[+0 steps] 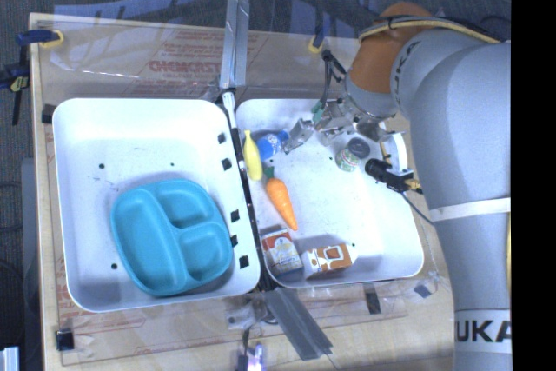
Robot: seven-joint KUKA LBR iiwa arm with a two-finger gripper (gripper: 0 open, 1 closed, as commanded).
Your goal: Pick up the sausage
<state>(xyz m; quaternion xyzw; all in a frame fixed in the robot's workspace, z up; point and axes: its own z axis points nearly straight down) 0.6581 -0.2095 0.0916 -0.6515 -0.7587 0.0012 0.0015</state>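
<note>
The claw (300, 133) sits over the far part of the right bin (395, 230), beside a blue item (271, 143); whether it is clenched cannot be told. The sausage cannot be identified. A carrot (281, 200) lies near the divider.

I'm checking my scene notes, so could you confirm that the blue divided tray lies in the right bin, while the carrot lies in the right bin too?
Not quite: the camera view shows the blue divided tray in the left bin. The carrot does lie in the right bin.
</note>
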